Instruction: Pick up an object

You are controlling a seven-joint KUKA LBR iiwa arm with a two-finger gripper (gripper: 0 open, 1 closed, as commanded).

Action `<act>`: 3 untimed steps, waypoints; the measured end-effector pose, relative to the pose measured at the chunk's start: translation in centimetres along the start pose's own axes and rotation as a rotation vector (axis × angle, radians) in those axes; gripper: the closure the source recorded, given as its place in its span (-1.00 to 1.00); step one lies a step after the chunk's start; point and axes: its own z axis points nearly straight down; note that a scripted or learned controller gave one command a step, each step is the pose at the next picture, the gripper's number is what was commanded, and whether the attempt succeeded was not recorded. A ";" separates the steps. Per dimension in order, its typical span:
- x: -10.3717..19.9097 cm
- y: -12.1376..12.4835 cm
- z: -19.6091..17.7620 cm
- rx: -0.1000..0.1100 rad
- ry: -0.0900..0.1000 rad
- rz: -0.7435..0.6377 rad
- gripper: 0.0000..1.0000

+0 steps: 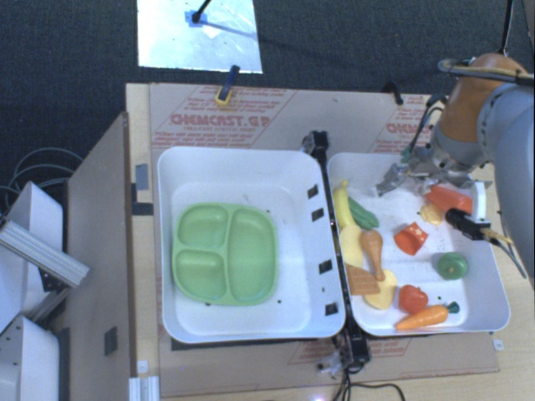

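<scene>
Grey pincer (393, 178) is hovering, spread apart and holding nothing, over the right bin (489, 307), just above the banana (340, 207).

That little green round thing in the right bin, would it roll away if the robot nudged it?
Probably. The green round toy looks smooth and ball-like, so a nudge would likely send it rolling across the right bin. It sits apart from its neighbours, so little would stop it. It looks like glossy plastic, likely light and perhaps slippery between fingers.

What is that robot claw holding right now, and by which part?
Nothing that can be seen. The gripper hangs over a bare patch of the right bin, apart from the toy food.
</scene>
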 end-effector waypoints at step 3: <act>-3.8 -9.6 0.2 0.011 0.005 0.001 -1.00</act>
